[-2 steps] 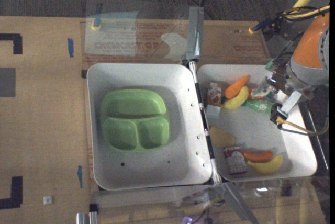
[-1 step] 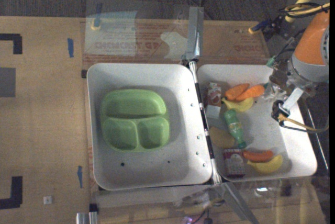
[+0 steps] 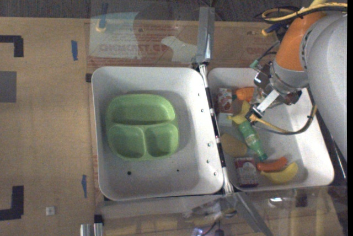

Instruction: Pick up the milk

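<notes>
A small red and white carton (image 3: 225, 100), which looks like the milk, lies in the right bin (image 3: 314, 152) at its upper left, close to the wall shared with the left bin. My gripper (image 3: 266, 90) hangs over the upper part of the right bin, to the right of the carton and apart from it. An orange item (image 3: 245, 93) lies between the carton and the gripper. I see nothing held by the gripper.
The right bin also holds a yellow piece (image 3: 240, 117), a green bottle (image 3: 252, 140), a tan disc (image 3: 234, 145), a dark red box (image 3: 246, 170), a red sausage (image 3: 272, 164) and a banana (image 3: 282, 173). A green divided plate (image 3: 143, 125) sits in the left bin (image 3: 110, 174).
</notes>
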`<action>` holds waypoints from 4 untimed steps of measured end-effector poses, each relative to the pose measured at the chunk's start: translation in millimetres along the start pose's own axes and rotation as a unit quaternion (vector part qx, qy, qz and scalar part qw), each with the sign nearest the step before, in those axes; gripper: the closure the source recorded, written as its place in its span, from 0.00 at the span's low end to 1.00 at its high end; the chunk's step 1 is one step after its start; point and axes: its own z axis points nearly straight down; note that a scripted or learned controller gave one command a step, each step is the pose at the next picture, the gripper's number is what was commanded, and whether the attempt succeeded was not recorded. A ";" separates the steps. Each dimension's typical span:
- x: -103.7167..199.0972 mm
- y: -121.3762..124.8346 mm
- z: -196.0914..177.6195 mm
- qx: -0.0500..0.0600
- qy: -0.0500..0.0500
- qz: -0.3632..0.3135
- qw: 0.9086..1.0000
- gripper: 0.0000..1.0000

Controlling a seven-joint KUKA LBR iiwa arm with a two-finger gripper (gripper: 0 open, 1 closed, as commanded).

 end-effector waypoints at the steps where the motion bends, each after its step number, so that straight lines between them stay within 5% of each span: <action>1: 49.8 -25.1 -194.2 0.002 -0.002 0.124 0.992 1.00; 2: 97.5 -84.9 -222.3 0.002 -0.002 0.198 0.980 1.00; 3: -52.8 -19.4 -274.7 0.002 -0.002 0.189 0.982 1.00; 4: -37.0 -93.8 -179.4 0.004 -0.003 0.178 0.984 1.00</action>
